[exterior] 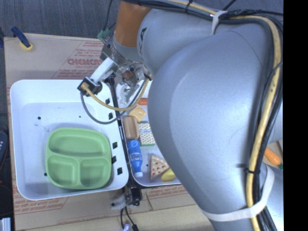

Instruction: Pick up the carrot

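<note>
A small orange piece (143,101), possibly the carrot, peeks out at the top left of the right bin (144,183), mostly hidden under the grey arm. My gripper (126,88) hangs over the divide between the two bins, just left of that orange piece, with cables looping around it. Nothing can be seen held in it. Another orange item (272,157) shows at the far right past the arm.
The left bin (19,129) holds a green divided plate (77,158). The right bin's visible strip holds a tan cracker (138,113), a brown cylinder (130,127), a blue bottle (134,159), a pizza wedge (158,166) and a yellow item (168,176). The arm covers the rest of that bin.
</note>
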`<act>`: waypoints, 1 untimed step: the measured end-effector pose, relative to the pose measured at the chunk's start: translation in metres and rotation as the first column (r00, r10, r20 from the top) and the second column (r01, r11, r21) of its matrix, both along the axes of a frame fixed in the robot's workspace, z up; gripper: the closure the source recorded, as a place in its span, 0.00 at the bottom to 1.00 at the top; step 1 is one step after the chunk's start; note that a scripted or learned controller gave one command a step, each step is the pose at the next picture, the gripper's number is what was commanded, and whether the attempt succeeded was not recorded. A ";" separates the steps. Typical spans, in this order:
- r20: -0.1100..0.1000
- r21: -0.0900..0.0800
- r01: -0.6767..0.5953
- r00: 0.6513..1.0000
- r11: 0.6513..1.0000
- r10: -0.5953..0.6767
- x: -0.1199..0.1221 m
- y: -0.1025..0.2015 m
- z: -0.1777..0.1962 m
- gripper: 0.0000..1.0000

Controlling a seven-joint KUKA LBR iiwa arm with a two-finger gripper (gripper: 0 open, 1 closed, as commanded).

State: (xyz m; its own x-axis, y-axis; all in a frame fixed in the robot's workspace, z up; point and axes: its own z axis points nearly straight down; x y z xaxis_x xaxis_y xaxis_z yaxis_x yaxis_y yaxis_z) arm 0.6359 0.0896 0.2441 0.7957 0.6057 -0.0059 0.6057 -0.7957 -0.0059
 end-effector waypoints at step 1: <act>0.004 0.001 0.046 0.999 0.999 -0.046 0.014 0.032 0.021 0.00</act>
